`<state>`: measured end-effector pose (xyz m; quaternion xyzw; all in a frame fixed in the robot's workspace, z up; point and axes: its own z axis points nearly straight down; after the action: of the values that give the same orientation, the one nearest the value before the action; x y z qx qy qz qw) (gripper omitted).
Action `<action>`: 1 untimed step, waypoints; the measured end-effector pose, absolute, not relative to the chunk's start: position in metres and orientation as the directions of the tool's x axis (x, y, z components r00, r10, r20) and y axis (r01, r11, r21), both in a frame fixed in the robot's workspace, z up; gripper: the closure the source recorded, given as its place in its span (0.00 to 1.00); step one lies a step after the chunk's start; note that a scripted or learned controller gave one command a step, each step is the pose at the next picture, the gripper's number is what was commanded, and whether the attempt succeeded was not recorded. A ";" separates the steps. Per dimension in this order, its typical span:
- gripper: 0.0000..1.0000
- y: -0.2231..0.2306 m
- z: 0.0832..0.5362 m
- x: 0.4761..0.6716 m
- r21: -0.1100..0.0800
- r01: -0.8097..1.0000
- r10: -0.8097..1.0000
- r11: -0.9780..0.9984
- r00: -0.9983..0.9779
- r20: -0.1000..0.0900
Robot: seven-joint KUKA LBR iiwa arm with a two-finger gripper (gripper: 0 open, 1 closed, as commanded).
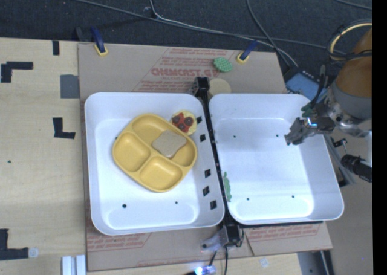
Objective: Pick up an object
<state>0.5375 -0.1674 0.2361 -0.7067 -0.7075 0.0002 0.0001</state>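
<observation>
Over the right bin: I see the gripper (294, 135) hanging above the right bin's (272, 207) upper right part, near its far right wall, at the end of the grey arm (347, 95) that reaches in from the right.
Gripper state: I cannot tell how the gripper is set; its tip is a small dark blur, and I see nothing held there.
Step in hand: I judge this to be the approach, before any grasp, since nothing is lifted and every object lies at rest.
Candidate objects: a yellow divided plate (155, 153) sits in the left bin (145, 219), with a tan, bread-like square piece (169, 143) lying over its middle dividers.
Second candidate: a small round yellow item with dark red spots (184, 121) lies just beside the plate's upper right rim, near the wall between the bins.
Third candidate: a small green scrap (227, 186) rests at the left wall of the right bin, low down.
Relation to gripper: the plate and its neighbours are well apart from the gripper, across the centre divide; the green scrap is nearer but still apart, below and to the left.
Next move: I would need to carry the arm leftward over a chosen object, line up above it, then descend.
Outside the bins: a green dotted disc (222, 64) lies on the cardboard (133, 74) behind.
</observation>
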 end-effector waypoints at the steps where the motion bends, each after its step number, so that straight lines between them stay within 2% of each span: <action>1: 1.00 -0.121 0.242 0.544 0.000 1.000 1.000 0.006 -0.006 0.001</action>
<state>0.5443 -0.1206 0.2418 -0.7049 -0.7093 -0.0006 0.0003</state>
